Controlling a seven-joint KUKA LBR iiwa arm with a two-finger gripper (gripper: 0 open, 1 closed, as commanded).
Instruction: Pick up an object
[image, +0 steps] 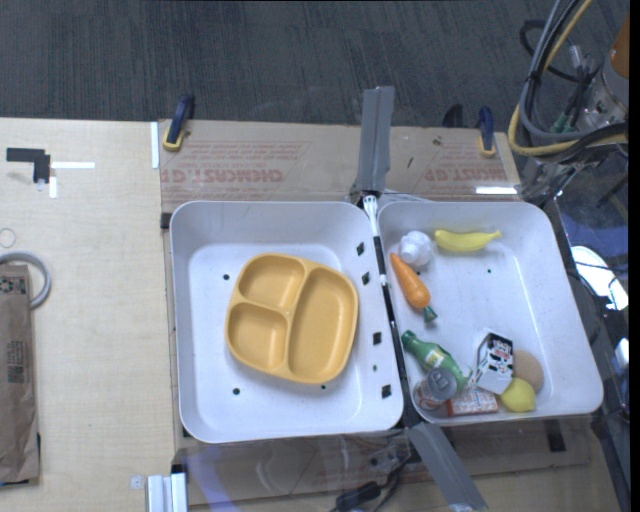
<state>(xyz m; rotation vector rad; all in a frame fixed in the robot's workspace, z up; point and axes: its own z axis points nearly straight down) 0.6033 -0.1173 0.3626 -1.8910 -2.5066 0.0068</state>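
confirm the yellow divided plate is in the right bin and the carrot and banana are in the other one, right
Not quite. The camera view shows the yellow divided plate in the left bin, not the right. The carrot and banana are in the other one, the right bin.

My arm (612, 75) at the top right corner, orange-tan patch, pale grey housing, looping yellow and black cables (545, 85).

Setting, with positions given relative to the cardboard sheet (340, 160): dark grey carpeted floor (260, 50) lies beyond it; a pale wooden bench top (90, 300) extends to its left; two blue clamps (180, 120) grip its far edge; a grey upright post (376, 140) crosses its middle; yellow and black cables (550, 90) hang to its right
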